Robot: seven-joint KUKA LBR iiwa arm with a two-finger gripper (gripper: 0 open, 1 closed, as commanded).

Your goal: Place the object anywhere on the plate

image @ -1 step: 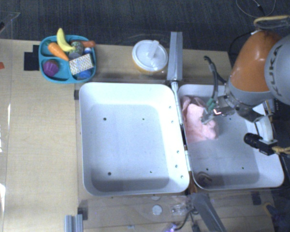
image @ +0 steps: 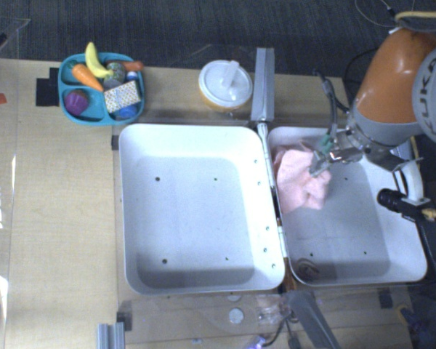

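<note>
A crumpled pink cloth (image: 299, 182) lies in the right bin (image: 363, 260), against its left wall near the back. My gripper (image: 321, 160) is low over the cloth's upper right edge and seems to touch it. The arm's orange band sits just above it, at the right of the view. The plate (image: 64, 87) is a blue divided dish on the bench beyond the far left corner of the left bin. It carries a toy banana (image: 94, 62), a carrot (image: 86, 76), a purple piece (image: 76, 102) and a speckled sponge-like block (image: 123, 94).
The left bin (image: 189, 267) lies between the cloth and the plate. A yellow tub with a white lid (image: 226, 83) stands behind the bins beside a grey metal post (image: 261, 86). A small dark object (image: 307, 270) rests at the right bin's front left corner.
</note>
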